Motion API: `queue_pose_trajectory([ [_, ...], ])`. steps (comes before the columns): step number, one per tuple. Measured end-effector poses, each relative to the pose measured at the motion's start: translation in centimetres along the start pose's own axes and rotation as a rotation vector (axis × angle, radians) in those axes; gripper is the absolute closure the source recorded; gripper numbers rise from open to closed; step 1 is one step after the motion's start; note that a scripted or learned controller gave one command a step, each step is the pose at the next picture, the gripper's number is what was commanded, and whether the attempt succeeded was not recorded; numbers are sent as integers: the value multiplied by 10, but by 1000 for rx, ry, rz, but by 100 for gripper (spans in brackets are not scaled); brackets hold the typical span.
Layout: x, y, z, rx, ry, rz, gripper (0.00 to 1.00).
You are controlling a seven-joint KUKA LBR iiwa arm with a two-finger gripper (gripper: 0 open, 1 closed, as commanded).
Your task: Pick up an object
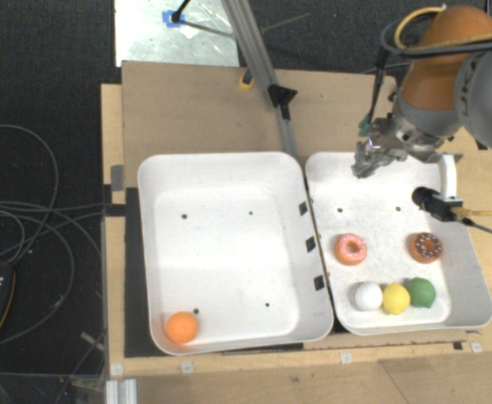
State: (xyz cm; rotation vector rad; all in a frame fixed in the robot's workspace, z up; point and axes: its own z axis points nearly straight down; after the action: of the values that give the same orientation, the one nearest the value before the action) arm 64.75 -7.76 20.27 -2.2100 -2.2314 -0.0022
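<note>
Even, bright overhead light washes out the two shallow white plastic bins [229, 175] below and left of the two-finger gripper [365, 165]; shadows are soft, the picture slightly grainy.

Pink-iced doughnut [351, 249] lies flat in right bin [473, 263], untouched.

dark carpet floor [44, 57] | wooden bench [195, 108] | loose cables [27, 217]

Right bin [330, 183]: your open floor is the upper half; pink donut [351, 249], brown donut [426, 247] and three balls [394, 297] crowd the near end. Left bin [220, 175]: only an orange ball [181, 327], near corner.
</note>
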Motion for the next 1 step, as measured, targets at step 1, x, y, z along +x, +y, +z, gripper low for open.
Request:
queue_pose_trajectory([
  [1, 52, -9, 5, 0, 1, -1, 100],
])
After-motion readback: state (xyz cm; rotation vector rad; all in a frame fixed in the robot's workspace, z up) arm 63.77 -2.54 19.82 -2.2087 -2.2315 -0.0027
